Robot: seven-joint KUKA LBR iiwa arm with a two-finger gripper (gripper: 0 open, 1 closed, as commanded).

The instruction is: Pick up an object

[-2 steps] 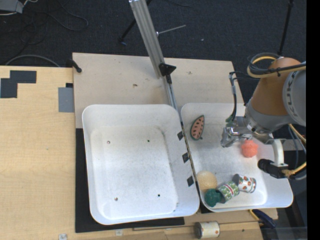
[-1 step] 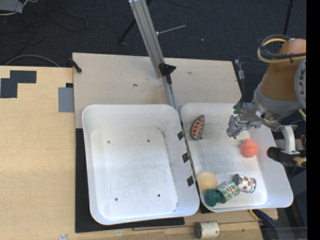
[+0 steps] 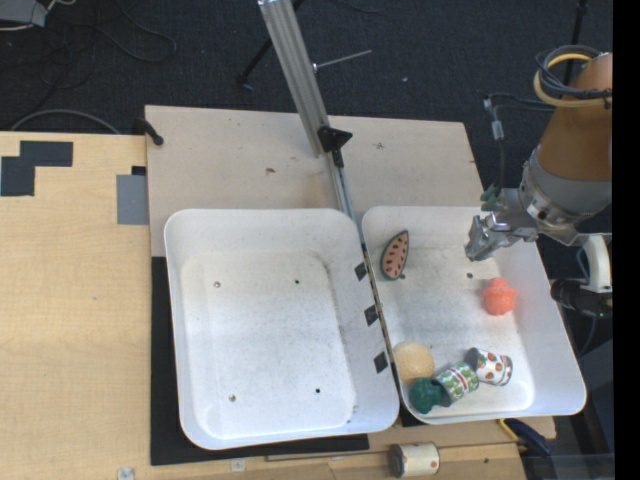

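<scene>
- Hovering my gripper (image 3: 481, 240) over the right bin (image 3: 560, 393), just above the orange ball (image 3: 499, 297).
- Whether it's parted or closed, I cannot tell.

Two bins side by side on the bench (image 3: 420, 158). Left bin (image 3: 200, 258) beside right bin (image 3: 560, 368). In the right bin: slice (image 3: 395, 255) near its far-left corner, ball (image 3: 499, 297) by its right edge, sponge (image 3: 413, 357) at its left edge, can (image 3: 474, 372) and lump (image 3: 426, 395) along its near edge.
</scene>
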